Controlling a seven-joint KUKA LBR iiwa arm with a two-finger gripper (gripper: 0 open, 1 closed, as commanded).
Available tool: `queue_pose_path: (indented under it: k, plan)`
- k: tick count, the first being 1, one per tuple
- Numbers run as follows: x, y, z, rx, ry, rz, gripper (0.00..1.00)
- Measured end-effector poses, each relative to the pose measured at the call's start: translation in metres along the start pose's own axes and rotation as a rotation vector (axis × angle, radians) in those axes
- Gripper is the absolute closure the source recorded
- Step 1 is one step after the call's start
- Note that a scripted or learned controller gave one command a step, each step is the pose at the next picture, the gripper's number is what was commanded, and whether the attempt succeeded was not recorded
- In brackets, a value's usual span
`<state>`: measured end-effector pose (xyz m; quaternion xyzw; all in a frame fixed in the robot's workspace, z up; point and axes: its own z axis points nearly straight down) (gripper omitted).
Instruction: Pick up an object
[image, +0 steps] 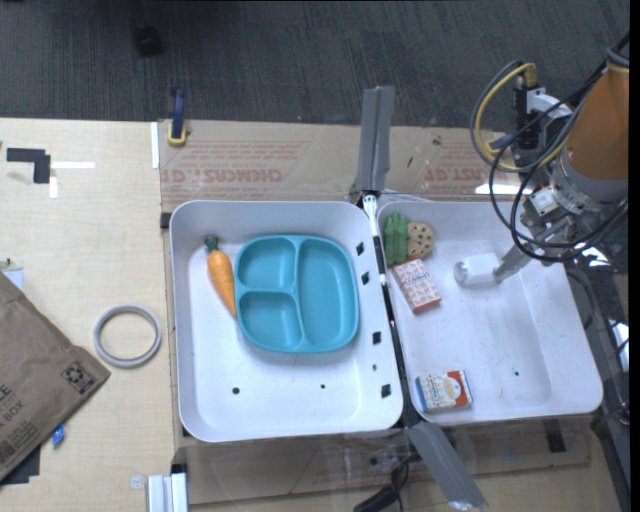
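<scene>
In the right bin (560, 400) lie a green toy (396, 238), a brown cookie (420, 238), a red and white box (416, 285) and a small orange and white carton (442, 391). My gripper (480, 270) hangs low over the upper middle of this bin, right of the red and white box and apart from it. I see nothing held in it. The left bin (200, 400) holds a blue divided plate (298, 293) with an orange carrot (221, 277) lying beside its left edge.
The grey arm with its orange band (600, 130) and looped cables (520, 160) comes in from the upper right. A tape ring (127, 334) and a cardboard box (35, 380) lie on the bench left of the bins.
</scene>
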<state>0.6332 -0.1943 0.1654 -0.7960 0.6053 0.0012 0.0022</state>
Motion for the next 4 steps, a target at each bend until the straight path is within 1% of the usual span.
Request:
queue_pose_path:
  k: [1, 2, 3, 4]
  plan:
    - [-0.035, -0.018, -0.062, 0.000, 0.000, -0.536, 0.00]
    - [-0.016, -0.032, -0.075, 0.000, 0.001, -1.102, 0.00]
    - [-0.060, -0.044, -0.041, -0.001, 0.000, -1.101, 0.00]
    - [-0.037, 0.001, 0.033, -0.001, -0.002, -1.072, 0.00]
